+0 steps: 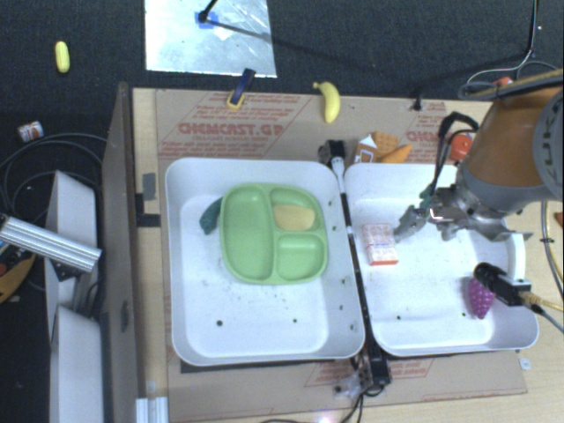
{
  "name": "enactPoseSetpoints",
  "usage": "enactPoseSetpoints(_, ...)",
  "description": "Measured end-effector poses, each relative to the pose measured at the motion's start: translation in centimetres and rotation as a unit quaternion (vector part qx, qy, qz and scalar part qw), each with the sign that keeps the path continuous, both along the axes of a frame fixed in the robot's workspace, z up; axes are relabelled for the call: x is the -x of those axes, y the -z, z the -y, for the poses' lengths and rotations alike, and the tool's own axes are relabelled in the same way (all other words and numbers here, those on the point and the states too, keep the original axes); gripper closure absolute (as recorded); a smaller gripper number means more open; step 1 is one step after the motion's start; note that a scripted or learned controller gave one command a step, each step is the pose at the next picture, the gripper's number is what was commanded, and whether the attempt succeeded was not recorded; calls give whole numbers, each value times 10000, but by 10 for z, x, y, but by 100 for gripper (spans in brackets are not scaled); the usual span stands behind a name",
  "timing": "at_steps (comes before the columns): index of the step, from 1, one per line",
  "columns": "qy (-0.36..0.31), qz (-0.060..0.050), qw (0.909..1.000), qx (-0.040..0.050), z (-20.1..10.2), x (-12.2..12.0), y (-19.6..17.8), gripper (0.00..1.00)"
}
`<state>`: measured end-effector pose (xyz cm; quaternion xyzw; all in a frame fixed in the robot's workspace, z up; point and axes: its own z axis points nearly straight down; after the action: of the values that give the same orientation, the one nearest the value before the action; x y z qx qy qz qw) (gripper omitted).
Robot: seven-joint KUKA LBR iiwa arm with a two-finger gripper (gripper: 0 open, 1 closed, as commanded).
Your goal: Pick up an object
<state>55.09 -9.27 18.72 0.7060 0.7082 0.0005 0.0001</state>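
— Position of the gripper (pixel 411 225)?
— It is seen low over the right bin (pixel 423 333), reached in from the right, its tip just beside a small red-and-white box (pixel 380 243) lying flat near the bin's left wall.
— And the fingers?
— Whether they are spread or closed cannot be told; nothing is seen between them.
— What else is seen?
— A purple grape bunch (pixel 480 300) is seen by the right wall. A green divided plate (pixel 271 233) is held in the left bin (pixel 256 342).
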Motion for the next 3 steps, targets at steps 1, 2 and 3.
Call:
enactPoseSetpoints(1, -7, -4, 10000, 4, 0, -22, 60, 0)
enactPoseSetpoints(2, 12, 44, 10000, -15, -1, -13, 99, 0)
enactPoseSetpoints(3, -1, 55, 10000, -9, 33, -58, 96, 0)
